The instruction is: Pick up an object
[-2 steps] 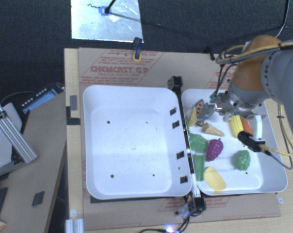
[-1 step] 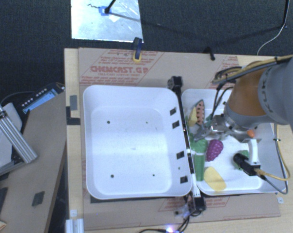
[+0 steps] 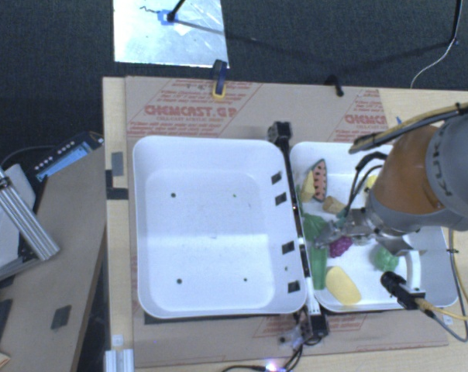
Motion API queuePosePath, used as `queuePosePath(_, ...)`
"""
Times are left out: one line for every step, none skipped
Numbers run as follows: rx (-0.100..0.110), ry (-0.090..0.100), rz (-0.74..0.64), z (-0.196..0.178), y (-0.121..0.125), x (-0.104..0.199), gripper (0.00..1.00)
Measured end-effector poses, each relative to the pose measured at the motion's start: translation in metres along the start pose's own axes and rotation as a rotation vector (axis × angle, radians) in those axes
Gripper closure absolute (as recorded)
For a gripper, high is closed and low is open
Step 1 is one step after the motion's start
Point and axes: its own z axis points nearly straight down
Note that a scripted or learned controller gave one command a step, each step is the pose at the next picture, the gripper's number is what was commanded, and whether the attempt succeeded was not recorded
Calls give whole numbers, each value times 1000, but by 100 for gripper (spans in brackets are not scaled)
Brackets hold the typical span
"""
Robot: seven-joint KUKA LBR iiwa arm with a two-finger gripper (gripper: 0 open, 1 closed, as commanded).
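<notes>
In the right bin, at roughly three o'clock of the view, the claw is lowered among a cluster of small toy foods. Whether it is spread or pressed together cannot be told; arm and clutter mask it. Nothing is visibly pinched.

The nearest candidate is a purple piece, lying just beside the claw at about five o'clock from it, possibly touching. It is compact, with no clear long axis. A green piece lies at nine o'clock of the claw, against the bin's left wall. A yellow oval piece sits at six o'clock, its long axis running from ten to four o'clock. A watermelon slice lies at twelve o'clock, well clear, standing roughly twelve to six. In my judgement the purple piece is the likeliest target, needing only a slight shift toward five o'clock.

The left bin stands alongside. Both bins rest on a protective board printed in red lettering over the wooden surface. A silver sheet lies at eleven o'clock on dark carpet; an aluminium rail crosses at nine o'clock.
</notes>
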Motion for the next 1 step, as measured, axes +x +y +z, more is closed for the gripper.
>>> queuePosePath(-2, -1, -4, -10, 2, 1, 100)
